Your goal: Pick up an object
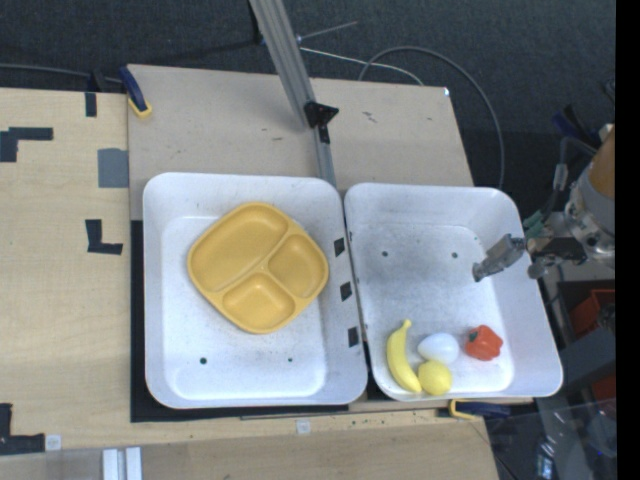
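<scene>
— Where's the pincer (497,259) right now?

— Over by the right rim of the right bin (430,200), hanging above the bin's upper right part. I can see one grey finger poking leftward over the white floor, but from here I cannot tell whether the pincer is apart or together. Nothing shows between its fingers.

— And the arm?

— The arm (590,208) comes in from the right edge, grey with the orange band just above the wrist.

— What's there to pick?

— All in the near corner of that same bin, well apart from the pincer. A red pepper (484,343) sits closest to it, toward the right wall. Just to its left lies a white egg-shaped thing (438,347), touching a yellow lemon (434,377) below it. A banana (401,357) curves along their left side, upright on its long axis, right against them.

— The other bin?

— The left bin (160,268) holds a yellow divided plate (257,266) with three compartments, turned at an angle, roughly in the middle. Both bins sit side by side on the counter (60,268), and a metal pole (285,43) slants in from the top down to where the bins meet.
</scene>
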Available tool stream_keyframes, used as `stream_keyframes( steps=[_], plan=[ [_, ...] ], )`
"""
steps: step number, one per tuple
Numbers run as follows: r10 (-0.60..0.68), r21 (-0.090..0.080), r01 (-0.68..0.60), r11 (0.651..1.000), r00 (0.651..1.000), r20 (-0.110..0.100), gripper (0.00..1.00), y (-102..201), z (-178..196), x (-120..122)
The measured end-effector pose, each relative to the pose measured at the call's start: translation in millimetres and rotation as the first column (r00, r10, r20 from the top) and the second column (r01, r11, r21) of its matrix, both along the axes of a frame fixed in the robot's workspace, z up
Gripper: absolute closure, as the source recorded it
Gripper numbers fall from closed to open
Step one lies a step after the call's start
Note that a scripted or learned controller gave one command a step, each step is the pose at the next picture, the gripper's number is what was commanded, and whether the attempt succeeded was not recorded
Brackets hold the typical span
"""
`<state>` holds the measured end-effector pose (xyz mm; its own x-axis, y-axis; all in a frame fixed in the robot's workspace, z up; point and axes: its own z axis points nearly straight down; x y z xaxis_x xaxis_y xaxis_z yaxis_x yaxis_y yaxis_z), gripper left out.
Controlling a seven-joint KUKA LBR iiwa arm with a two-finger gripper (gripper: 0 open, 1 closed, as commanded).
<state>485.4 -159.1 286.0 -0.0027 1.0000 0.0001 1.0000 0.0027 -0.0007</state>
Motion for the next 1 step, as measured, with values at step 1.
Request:
stream_keyframes(
  steps=[1],
  plan=[
    [0.000, 0.000, 0.000, 1.000, 1.000, 0.000, 0.00, -0.1, 0.0, 0.0]
  ],
)
